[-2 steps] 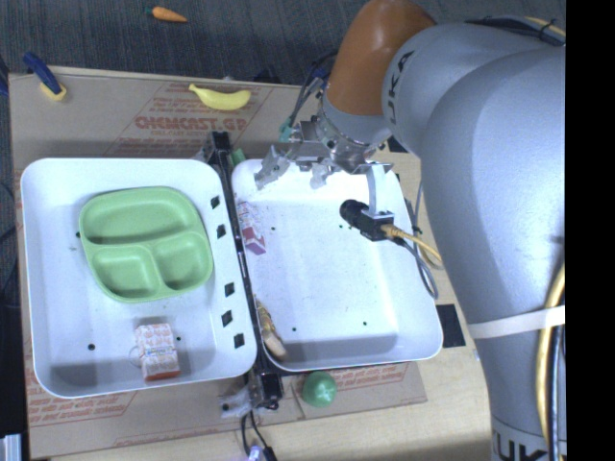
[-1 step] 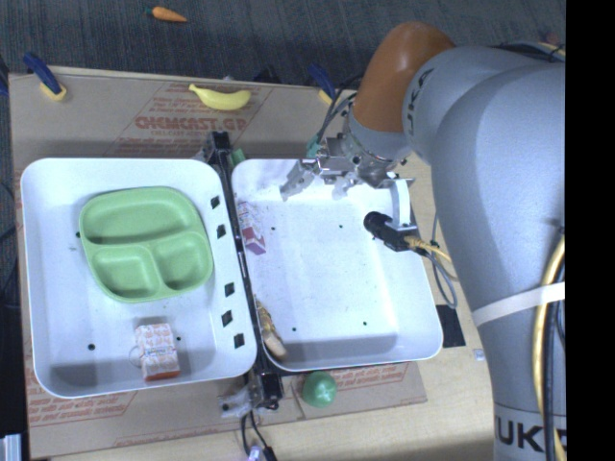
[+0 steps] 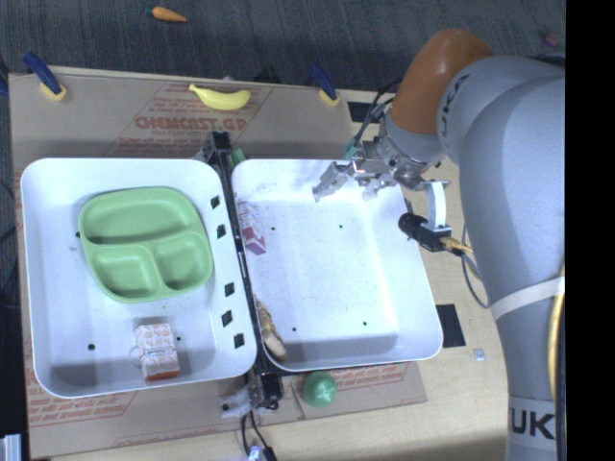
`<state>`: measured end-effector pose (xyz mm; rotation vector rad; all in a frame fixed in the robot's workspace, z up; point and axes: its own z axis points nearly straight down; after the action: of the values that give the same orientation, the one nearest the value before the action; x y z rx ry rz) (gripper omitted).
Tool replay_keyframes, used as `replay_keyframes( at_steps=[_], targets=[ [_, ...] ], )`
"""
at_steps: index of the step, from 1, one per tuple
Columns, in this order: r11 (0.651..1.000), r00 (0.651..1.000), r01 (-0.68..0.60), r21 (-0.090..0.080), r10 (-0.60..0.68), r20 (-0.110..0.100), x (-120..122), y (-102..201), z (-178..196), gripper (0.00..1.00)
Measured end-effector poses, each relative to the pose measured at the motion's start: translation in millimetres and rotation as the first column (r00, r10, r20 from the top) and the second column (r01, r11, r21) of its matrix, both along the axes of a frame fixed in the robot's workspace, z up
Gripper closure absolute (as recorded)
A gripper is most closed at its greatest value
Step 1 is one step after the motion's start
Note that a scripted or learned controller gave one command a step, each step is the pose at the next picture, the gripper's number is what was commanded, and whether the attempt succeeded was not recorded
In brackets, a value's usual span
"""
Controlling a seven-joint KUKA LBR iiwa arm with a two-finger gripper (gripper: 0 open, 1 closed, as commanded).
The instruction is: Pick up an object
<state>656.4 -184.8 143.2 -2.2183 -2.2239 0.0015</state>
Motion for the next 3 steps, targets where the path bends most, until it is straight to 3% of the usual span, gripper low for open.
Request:
replay_keyframes(
  at_steps=[1,3],
  targets=[
    [1.000,1.000,-0.001,0.000,0.001,0.001,0,-26,-18,0.00],
    [1.000,1.000,-0.003,0.002,0.003,-0.004,-181,-26,-52,0.00]
  ],
)
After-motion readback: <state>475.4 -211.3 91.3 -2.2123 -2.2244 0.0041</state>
